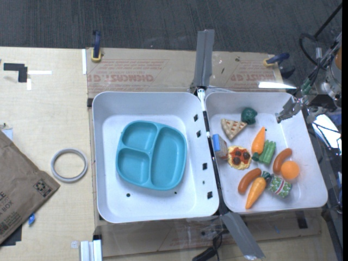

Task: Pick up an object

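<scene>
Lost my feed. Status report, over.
Claw at right bin's far-right rim, holding nothing seen. Toy food untouched: carrot, orange, sausage. Path unobstructed.

Red print is seen upside down on the cardboard sheet [163, 69] behind the bins; it is too faint to be read with certainty. Partial black letters, "BOX", are made out on the brown carton [19, 192] at left.

1. The wooden bench [43, 118] held two white bins: the left bin [103, 162] and the right bin [315, 192].
2. A tape ring [69, 165] and a brown cardboard box [19, 192] lay on it too.
</scene>
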Controlling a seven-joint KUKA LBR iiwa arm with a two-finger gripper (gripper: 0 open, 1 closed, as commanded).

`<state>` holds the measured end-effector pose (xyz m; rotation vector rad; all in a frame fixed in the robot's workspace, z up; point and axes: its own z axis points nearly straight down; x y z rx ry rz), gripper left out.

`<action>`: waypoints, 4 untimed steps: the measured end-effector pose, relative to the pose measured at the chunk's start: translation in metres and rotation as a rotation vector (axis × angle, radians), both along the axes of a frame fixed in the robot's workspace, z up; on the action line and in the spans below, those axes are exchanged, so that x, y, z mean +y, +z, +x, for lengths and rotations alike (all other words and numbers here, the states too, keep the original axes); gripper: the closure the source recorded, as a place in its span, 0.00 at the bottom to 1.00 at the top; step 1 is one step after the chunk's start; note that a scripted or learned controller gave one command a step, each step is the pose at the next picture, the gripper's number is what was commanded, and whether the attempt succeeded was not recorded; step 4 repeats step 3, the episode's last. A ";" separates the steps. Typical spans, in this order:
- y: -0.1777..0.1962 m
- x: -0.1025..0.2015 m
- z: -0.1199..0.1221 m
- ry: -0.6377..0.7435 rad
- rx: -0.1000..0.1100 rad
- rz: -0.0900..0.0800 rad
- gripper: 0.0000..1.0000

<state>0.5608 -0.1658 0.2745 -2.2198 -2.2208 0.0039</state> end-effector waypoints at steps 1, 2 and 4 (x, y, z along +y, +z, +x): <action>-0.174 0.008 0.014 0.205 -0.001 0.001 0.00; -0.164 0.007 0.015 0.201 -0.003 0.000 1.00; -0.072 0.061 0.049 -0.104 -0.002 -0.001 1.00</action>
